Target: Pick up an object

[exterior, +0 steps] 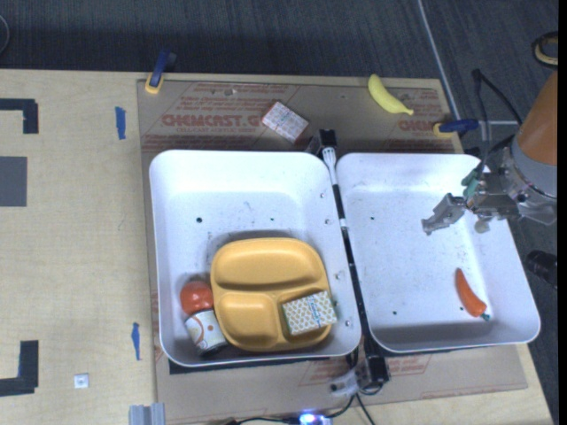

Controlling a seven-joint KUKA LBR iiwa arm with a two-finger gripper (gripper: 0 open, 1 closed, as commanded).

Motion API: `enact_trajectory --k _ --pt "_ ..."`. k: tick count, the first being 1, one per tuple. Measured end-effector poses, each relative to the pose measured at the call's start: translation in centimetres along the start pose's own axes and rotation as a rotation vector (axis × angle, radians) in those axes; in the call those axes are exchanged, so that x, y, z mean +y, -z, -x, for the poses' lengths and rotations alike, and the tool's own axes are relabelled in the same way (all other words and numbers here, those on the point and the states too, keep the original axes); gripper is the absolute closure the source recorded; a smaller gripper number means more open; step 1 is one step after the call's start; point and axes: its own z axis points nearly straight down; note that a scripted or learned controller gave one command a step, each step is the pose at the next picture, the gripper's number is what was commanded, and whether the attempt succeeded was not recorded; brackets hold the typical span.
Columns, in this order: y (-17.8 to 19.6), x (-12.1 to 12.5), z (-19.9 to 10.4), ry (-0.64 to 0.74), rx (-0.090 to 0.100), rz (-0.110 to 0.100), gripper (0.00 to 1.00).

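The pincer [440, 217] hangs over the right bin [403, 326], near its upper right side; whether its tips are apart or together, I cannot tell. An orange carrot [470, 292] lies below it by the bin's right wall. The left bin [239, 171] holds a yellow divided tray [261, 277].

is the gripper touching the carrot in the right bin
Apart. The camera view shows the gripper up near the right bin's upper right, with bare white floor between it and the carrot lower down.
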Motion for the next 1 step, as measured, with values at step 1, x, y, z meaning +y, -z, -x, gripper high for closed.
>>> enact_trajectory --k 1 --pt "-13.16 0.22 3.43 -0.002 -0.001 0.0 0.0"
